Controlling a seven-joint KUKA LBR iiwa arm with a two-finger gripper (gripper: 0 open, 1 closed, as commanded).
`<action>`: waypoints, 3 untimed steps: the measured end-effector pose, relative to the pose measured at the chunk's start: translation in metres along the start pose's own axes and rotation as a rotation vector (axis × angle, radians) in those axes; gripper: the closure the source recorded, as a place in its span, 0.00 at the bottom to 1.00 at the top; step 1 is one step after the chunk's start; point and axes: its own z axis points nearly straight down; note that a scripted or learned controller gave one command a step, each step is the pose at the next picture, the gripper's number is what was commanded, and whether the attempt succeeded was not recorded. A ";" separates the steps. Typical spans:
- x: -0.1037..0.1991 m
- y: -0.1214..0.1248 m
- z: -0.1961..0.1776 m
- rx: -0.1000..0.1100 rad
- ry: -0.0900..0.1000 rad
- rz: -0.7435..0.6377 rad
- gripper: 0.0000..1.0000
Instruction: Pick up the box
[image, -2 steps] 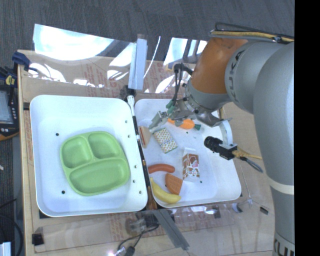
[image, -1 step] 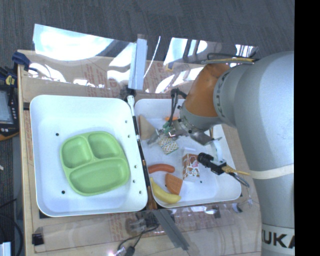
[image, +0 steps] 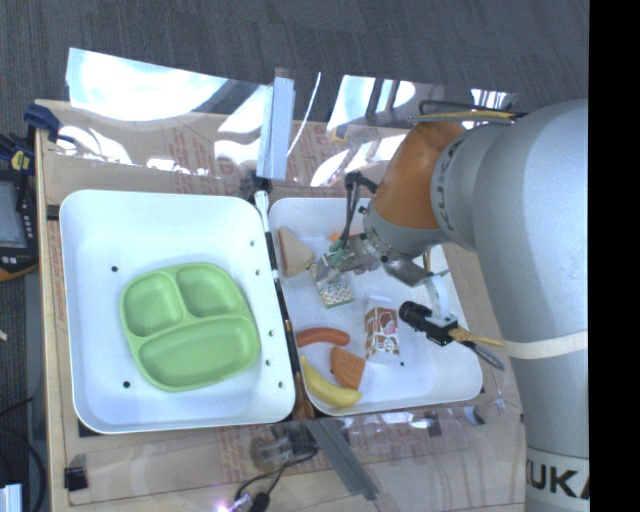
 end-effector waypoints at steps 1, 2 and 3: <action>0.009 0.022 -0.114 0.005 0.007 -0.070 1.00; 0.010 0.022 -0.114 0.006 0.008 -0.071 0.00; 0.007 0.005 0.011 0.000 0.005 -0.202 0.00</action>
